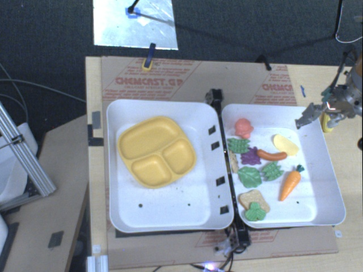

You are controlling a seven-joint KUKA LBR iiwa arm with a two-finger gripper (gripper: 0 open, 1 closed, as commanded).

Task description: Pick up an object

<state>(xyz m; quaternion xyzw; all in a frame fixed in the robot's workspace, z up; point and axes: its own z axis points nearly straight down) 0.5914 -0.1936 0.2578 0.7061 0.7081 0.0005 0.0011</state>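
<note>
Nearest in the R bin [332, 200], at abt 7 o'clock, a toy bread slice [251, 198] lay w/ a green broccoli piece [256, 212] touching its near edge. At 4 o'clock of the bin's centre lay the carrot [288, 185], tilted, green top pointing to 1 o'clock. Just beyond the bread sat a green leafy piece [249, 177], and beside it at 3 o'clock a smaller green piece [273, 170]. Farther in were the purple grapes [249, 156], w/ an orange-red sausage [271, 154] touching or nearly touching them at 3 o'clock. A yellow wedge [286, 145] lay just beyond the sausage's R end. Another green piece [238, 146] sat at 11 o'clock of the grapes, against the bin's L wall, and a pink-red lump [244, 128] lay farthest, at 12 o'clock of that green piece.

The L bin [122, 208] held a yellow divided tray [157, 151], abt centred.

The gripper [315, 117] hung over the R bin's far R corner, at abt 2 o'clock of the yellow wedge and well apart from all the toy food. Couldn't tell whether the claw was spread or pressed together.

Both bins sat on printed cardboard [170, 78]. Beyond it, at 12 o'clock of the L bin, were a blue-and-yellow clip [149, 57] and then a shiny sheet [135, 16].
</note>
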